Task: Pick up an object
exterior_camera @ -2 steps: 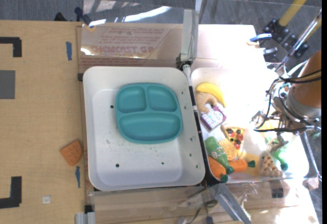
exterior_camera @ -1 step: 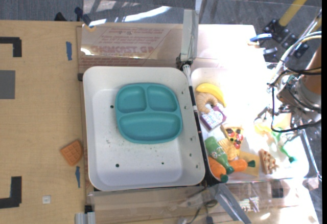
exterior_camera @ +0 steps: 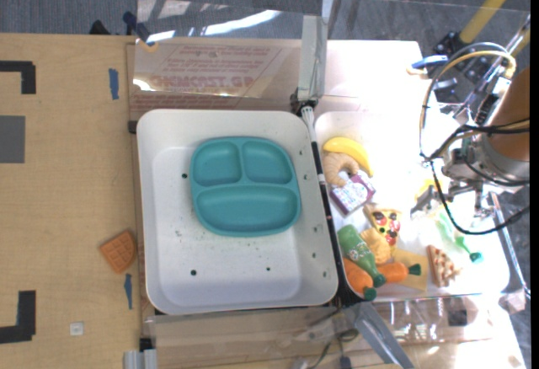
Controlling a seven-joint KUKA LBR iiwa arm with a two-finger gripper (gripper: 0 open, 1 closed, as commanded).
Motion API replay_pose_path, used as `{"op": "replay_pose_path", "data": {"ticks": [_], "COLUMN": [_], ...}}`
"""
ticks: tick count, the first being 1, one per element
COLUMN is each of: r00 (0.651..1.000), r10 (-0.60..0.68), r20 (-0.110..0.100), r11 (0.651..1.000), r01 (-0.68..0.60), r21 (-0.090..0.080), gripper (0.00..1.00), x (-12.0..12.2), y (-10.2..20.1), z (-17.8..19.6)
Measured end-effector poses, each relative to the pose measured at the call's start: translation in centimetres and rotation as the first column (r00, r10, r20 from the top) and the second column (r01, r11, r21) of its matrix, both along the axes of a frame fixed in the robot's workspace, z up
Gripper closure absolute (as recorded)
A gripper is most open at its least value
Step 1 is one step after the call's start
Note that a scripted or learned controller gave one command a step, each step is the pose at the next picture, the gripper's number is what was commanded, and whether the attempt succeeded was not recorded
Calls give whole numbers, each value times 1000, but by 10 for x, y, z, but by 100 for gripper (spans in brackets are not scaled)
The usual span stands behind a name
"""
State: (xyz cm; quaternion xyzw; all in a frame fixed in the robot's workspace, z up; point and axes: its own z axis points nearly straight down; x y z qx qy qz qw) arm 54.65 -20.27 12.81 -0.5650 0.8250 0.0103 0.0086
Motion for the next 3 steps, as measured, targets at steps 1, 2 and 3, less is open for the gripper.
{"op": "replay_pose_path", "data": {"ticks": [1,2,3], "r00": [946,962,982], "r10": [323,272,188], "r20": [3,13,26], "r11": [946,962,982], "r01": [-323,-271,-188], "r21": [-24,-19,-7], "gripper": [0,0,0], "x": [-5,38,10], "y": [99,28,16], "z": [-38,-38,-36]}}
